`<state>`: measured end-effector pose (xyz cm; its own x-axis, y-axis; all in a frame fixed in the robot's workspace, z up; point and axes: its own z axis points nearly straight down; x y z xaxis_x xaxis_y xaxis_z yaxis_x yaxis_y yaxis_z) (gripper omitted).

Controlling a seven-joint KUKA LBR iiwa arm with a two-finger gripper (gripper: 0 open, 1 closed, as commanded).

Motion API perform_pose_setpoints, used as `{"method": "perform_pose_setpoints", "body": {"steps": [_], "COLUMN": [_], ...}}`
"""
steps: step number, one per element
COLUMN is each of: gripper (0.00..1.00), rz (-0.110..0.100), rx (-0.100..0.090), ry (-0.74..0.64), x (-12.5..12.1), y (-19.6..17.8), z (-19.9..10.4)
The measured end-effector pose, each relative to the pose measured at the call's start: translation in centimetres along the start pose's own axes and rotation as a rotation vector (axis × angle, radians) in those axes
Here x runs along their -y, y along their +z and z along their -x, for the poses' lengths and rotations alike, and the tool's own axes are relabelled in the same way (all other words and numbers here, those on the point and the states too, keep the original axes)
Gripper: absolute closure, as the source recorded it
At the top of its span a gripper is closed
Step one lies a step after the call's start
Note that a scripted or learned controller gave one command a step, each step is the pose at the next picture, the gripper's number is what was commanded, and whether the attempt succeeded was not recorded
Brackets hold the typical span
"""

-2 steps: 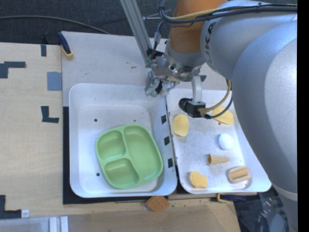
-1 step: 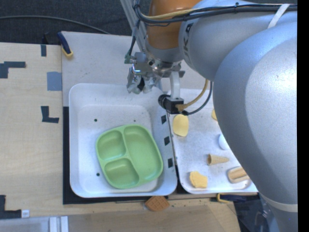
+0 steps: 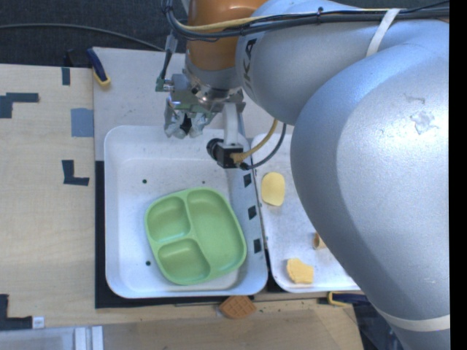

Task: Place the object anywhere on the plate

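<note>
Hovering end effector (image 3: 182, 125) beyond plate (image 3: 195, 235) rim

Green plate (image 3: 195, 235), white bin (image 3: 120, 217)

The arm (image 3: 365, 137) is bulky, smooth grey, with a glossy orange band (image 3: 222, 6) above the wrist. Black cables (image 3: 219, 26) and a white strap (image 3: 381, 29) cross it. The gripper (image 3: 182, 122) is bare metal.

A blue-and-yellow clamp (image 3: 98, 68) sits at the bench's far edge. A brown, perhaps waffle-like piece (image 3: 237, 307) lies at the near edge, below the bins.
</note>
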<state>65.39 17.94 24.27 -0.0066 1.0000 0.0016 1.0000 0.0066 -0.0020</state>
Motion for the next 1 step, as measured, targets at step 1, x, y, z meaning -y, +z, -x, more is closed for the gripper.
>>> {"method": "perform_pose_setpoints", "body": {"steps": [1], "gripper": [0.0], "rz": [0.0], "rx": [0.003], "ry": [0.003], "x": [-0.03], "y": [-0.03], "z": [0.34]}}
